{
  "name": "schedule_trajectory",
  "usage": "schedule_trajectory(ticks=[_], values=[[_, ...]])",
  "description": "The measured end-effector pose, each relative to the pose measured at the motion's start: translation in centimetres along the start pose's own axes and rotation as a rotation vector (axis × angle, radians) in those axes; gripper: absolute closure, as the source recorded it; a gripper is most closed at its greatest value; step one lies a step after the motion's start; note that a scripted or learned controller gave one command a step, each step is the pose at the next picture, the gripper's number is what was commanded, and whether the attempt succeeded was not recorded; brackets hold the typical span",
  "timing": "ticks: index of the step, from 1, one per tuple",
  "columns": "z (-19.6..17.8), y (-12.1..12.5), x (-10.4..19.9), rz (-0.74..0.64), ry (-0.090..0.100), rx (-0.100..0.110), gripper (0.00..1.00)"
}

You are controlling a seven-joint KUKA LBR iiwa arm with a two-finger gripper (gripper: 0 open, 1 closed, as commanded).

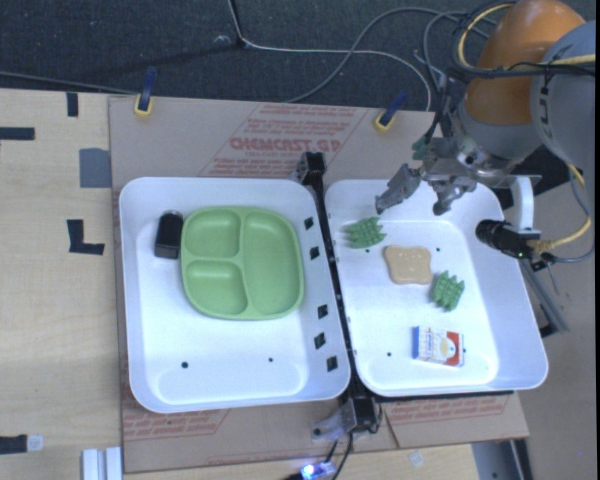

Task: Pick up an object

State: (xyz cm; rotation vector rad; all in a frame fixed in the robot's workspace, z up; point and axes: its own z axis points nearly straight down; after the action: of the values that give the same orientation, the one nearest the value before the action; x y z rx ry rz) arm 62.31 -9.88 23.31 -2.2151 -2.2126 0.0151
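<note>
Nothing is picked yet: the gripper [418, 196] hangs with fingers apart and nothing between them over the right bin's [515, 363] far edge, near the green toy [363, 233] and the bread slice [408, 264].

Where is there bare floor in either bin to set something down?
Left bin: the strip in front of the green tray. Right bin: the near-left corner beside the box. Crowded: around the toast, between two green toys.
</note>
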Motion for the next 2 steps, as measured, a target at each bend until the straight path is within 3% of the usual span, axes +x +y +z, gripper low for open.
schedule_trajectory(ticks=[1,2], values=[[-0.8,0.2,0.0,-0.003,-0.001,-0.013,0.00],[5.7,0.3,0.0,-0.003,-0.002,-0.007,0.00]])
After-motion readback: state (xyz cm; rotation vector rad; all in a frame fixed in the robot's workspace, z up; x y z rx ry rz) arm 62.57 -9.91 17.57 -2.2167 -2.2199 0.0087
